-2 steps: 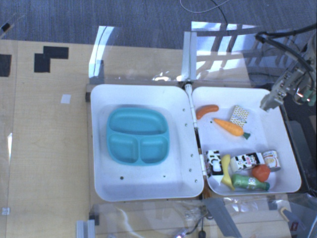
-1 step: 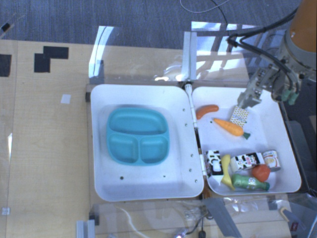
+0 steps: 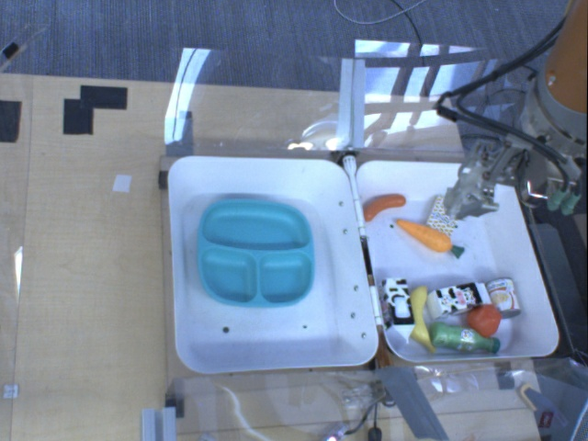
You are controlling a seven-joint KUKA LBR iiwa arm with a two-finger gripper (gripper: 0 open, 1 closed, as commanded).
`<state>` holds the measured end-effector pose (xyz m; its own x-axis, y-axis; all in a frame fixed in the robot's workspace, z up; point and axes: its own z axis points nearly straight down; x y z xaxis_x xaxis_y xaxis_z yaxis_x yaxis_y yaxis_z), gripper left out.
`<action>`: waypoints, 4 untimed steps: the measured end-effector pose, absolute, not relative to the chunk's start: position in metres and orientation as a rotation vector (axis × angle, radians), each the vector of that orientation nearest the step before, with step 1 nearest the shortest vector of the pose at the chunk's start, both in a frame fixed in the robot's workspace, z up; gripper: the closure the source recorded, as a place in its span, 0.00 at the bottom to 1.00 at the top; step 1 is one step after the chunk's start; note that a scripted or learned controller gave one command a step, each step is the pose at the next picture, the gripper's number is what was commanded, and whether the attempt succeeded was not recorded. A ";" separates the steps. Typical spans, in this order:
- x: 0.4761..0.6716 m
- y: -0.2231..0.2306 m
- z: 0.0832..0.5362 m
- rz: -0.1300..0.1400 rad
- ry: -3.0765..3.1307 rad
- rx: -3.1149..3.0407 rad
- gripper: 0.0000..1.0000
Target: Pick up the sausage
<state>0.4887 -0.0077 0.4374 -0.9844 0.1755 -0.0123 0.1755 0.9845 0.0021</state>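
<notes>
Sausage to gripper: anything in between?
Camera view: mostly bare bin floor between sausage and gripper; a small patterned card lies just under the gripper, carrot below the line.

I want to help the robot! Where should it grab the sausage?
Probably around its middle, from above. The sausage lies flat on the right bin's floor, long side running across, and stands apart from the carrot, so fingers could close across its narrow width.

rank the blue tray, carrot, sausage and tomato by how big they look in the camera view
1. blue tray, by far the largest
2. carrot
3. sausage, slightly shorter than the carrot
4. tomato, smallest
</notes>
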 end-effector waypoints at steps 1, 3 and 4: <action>0.489 0.011 0.438 0.001 3.129 -0.010 1.00; 0.493 0.013 0.464 0.005 3.102 -0.011 1.00; 0.495 0.014 0.478 0.007 3.088 -0.012 1.00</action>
